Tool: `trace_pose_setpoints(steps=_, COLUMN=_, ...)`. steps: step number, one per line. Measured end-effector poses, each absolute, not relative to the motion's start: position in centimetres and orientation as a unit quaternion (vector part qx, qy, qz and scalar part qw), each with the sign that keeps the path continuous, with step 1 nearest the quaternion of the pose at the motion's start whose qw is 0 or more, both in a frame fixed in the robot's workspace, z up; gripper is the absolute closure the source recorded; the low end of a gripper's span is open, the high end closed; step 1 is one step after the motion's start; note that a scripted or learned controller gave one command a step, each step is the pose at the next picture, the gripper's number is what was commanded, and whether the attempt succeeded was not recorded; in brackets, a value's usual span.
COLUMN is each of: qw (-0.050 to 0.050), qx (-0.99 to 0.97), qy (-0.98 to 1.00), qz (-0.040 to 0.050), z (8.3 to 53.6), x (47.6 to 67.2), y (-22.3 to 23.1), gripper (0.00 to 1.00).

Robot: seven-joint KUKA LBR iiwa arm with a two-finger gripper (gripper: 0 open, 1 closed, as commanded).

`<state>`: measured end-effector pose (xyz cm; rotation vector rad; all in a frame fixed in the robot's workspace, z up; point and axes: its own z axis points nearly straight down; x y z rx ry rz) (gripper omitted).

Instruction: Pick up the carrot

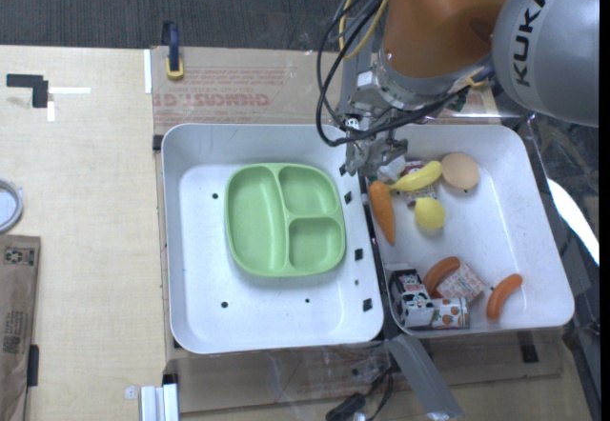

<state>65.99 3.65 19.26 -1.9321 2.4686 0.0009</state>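
Standing by the bench rn: the arm (496,19) comes in from the right w/ its orange band up top, and the gripper (367,157) hangs over the inner edge of the right bin (534,181), right at the divider btwn the two bins. The carrot (382,210) lies in that right bin along its left wall, top end just under the gripper, tip pointing toward the near side. Can't tell if the claw is apart or together, too much cable and bracket in the way, and can't tell if it's touching the carrot either. Next to the carrot there's a banana (417,179), a lemon (430,213) and an egg (460,171). Nearer the front, two sausages (504,294) and a small carton (431,310). Left bin (191,314) has a green divided plate (285,219) sitting in the middle, 3 compartments.
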Motion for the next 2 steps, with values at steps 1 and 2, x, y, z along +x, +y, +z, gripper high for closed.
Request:
trace_pose_setpoints(steps=1, qw=0.002, qx=-0.697, qy=0.717, qz=0.001, z=19.2, x=60.9, y=2.9, gripper=1.0)
trace_pose_setpoints(steps=2, qw=0.001, qx=-0.794, qy=0.608, qz=0.0015, z=19.4, x=55.4, y=0.7, gripper=1.0)
